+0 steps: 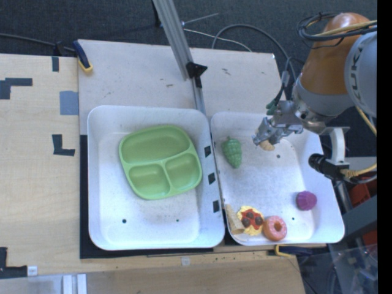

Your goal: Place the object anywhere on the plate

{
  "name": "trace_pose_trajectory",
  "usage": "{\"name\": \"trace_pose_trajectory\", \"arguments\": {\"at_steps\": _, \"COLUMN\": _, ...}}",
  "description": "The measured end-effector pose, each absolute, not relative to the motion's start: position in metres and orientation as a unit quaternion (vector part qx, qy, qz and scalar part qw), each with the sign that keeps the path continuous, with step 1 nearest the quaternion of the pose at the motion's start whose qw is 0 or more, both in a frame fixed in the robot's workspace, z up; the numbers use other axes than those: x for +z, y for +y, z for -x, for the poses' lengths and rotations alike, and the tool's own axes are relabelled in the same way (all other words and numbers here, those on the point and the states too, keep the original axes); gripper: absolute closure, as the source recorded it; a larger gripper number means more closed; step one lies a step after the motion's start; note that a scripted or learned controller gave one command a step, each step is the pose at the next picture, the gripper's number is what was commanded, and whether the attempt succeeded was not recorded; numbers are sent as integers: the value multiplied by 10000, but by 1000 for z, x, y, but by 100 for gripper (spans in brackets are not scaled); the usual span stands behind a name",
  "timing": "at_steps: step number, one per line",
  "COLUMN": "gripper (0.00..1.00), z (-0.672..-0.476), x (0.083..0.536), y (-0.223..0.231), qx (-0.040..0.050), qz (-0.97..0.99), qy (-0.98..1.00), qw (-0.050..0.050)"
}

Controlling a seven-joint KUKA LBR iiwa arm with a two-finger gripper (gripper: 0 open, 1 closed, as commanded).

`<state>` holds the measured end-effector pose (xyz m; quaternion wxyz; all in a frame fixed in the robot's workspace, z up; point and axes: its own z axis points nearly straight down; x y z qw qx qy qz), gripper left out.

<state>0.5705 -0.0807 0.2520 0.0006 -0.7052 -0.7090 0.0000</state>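
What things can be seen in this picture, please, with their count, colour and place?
bins: 2, white, side by side on the bench
plate: 1, green, three compartments, in the left bin
toy strawberry: 1, green, right bin, near its left wall
purple toy: 1, purple, right bin, right side
donut: 1, pink, right bin, near edge
pizza slice: 1, yellow and red, beside the donut
tan object: 1, tan, at the fingertips, unclear if gripped
clamp: 1, blue and yellow, far left corner of the bench
arm: 1, grey and orange, from the right
gripper: 1, grey, over the right bin
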Motion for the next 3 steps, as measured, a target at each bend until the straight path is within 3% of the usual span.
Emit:
{"name": "trace_pose_trajectory", "arguments": {"at_steps": 2, "gripper": 100, "z": -606, "x": 227, "y": 22, "qx": 1, "qz": 7047, "qy": -7095, "qw": 8}}
{"name": "trace_pose_trajectory", "arguments": {"at_steps": 3, "gripper": 100, "z": -614, "x": 233, "y": 83, "qx": -6, "qz": 7042, "qy": -7100, "qw": 10}}
